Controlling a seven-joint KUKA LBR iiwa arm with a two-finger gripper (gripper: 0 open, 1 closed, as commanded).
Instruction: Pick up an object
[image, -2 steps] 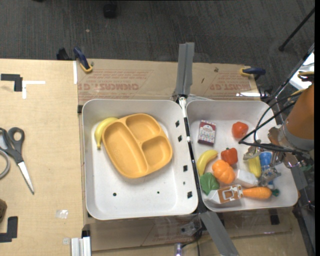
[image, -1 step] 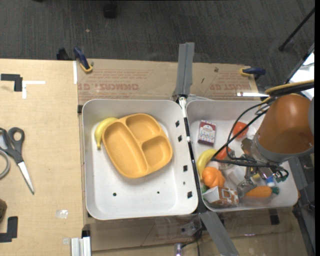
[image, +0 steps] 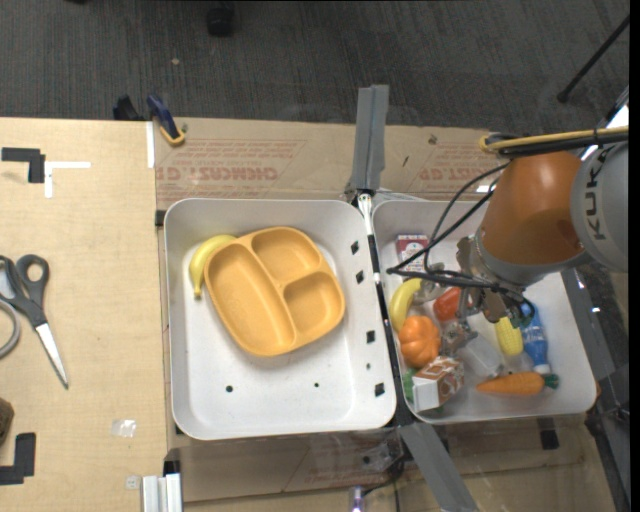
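The right bin (image: 500, 411) holds a heap of toy food: a yellow banana (image: 404, 300), an orange fruit (image: 420, 340), a red piece (image: 447, 302), a carrot (image: 512, 383), a blue bottle (image: 535, 342), a small yellow piece (image: 509, 338) and a brown-and-white box (image: 438, 382). My gripper (image: 478, 305) hangs below the orange wrist band, low over the middle of this heap, just right of the red piece. The wrist and cables hide what lies directly beneath it.
The left bin (image: 280, 395) carries a yellow divided plate (image: 272, 290) with a second banana (image: 205, 258) tucked under its left edge. A red-and-white card (image: 411, 245) lies at the right bin's back. Scissors (image: 35, 310) rest on the bench far left.
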